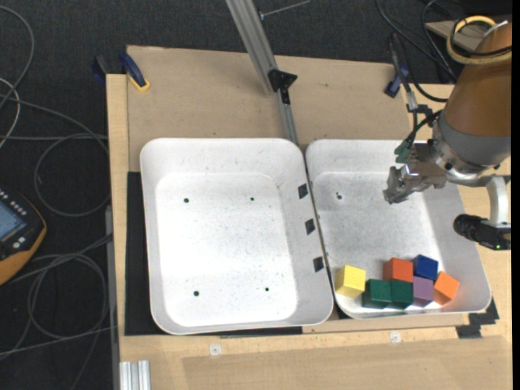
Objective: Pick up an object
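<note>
Along the near wall of the right bin [463, 242] lie, left to right, a yellow block [352, 279], green blocks [387, 293], a red block [398, 269], a purple block [423, 289], a blue block [426, 266] and an orange block [446, 284]. The gripper [397, 187] hangs above the bin's bare middle, well apart from them, holding nothing; I cannot tell its opening. The blocks lie toward the camera from it.

Readable text: we find none on any surface.
Bins [223, 157]: we see only small dark dots and black clips, no letters.
Blocks [398, 283]: plain colours, no marks we can read.
Handheld device [15, 232] at the left edge: its screen is lit, but what it shows is too small for us to read.
Arm [479, 96]: no brand or number we can make out.
</note>
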You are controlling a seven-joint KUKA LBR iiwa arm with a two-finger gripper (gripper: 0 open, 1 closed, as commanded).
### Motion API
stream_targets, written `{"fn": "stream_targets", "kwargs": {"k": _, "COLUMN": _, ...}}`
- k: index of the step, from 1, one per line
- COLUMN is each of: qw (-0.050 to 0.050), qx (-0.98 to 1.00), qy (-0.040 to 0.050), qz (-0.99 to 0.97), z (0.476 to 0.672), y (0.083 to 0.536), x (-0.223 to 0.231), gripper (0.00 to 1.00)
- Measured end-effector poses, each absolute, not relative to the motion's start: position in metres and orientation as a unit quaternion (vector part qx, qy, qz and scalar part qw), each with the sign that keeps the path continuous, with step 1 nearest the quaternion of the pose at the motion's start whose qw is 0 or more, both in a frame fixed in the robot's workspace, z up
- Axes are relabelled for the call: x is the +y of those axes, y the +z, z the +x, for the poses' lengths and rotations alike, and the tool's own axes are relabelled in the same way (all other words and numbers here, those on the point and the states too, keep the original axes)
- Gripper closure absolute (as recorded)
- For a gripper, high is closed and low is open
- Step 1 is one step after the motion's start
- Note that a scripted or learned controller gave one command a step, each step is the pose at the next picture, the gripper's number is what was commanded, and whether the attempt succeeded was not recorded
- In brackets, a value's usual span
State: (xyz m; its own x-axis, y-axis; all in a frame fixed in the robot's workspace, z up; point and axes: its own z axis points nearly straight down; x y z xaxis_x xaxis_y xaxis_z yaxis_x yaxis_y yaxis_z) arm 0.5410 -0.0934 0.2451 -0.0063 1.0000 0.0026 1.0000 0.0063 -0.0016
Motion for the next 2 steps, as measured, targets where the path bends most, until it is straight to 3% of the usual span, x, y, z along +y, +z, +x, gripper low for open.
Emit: {"fn": "stream_targets", "kwargs": {"k": 2, "qw": 0.000, "qx": -0.710, "qy": -0.0014, "qz": -0.705, "z": 0.553, "y": 0.251, "x": 0.002, "gripper": 1.00}}
